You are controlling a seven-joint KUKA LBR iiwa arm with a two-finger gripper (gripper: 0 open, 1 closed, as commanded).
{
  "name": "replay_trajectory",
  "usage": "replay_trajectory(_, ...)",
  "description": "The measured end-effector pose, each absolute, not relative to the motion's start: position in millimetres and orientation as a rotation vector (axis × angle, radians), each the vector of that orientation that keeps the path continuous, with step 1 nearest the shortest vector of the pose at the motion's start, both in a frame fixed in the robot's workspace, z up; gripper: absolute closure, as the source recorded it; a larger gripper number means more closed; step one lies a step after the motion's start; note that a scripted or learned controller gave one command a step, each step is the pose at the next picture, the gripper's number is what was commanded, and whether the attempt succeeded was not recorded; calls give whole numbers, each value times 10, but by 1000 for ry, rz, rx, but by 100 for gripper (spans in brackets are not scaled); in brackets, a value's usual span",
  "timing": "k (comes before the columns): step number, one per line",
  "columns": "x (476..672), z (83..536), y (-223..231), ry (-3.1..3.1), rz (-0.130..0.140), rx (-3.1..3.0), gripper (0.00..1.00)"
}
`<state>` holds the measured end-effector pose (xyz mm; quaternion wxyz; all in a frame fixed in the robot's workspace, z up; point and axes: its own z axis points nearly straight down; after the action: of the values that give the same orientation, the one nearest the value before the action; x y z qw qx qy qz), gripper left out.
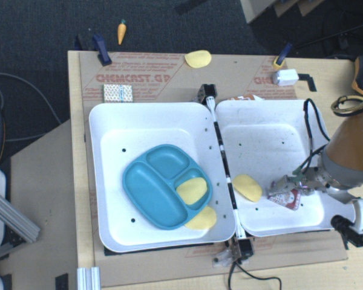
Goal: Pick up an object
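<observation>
Right-hand shallow white plastic bin (pixel 263 122): two-finger gripper (pixel 281 190) low over a small crumpled red-and-white packet (pixel 288 197); whether its pincer is open or closed cannot be told. The packet looks light, thin and yielding, best pinched across its raised middle

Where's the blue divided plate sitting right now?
The blue divided plate lies in the left bin, toward its front right, with one yellow piece in its small compartment and another against its front edge.
</observation>
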<state>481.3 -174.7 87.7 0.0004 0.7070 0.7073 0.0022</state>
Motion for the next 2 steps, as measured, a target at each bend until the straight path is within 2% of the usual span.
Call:
replay_trajectory(1,4827,988,-1786,2206,5,2214,100)
replay_trajectory(2,4826,987,-1787,2206,5,2214,0)
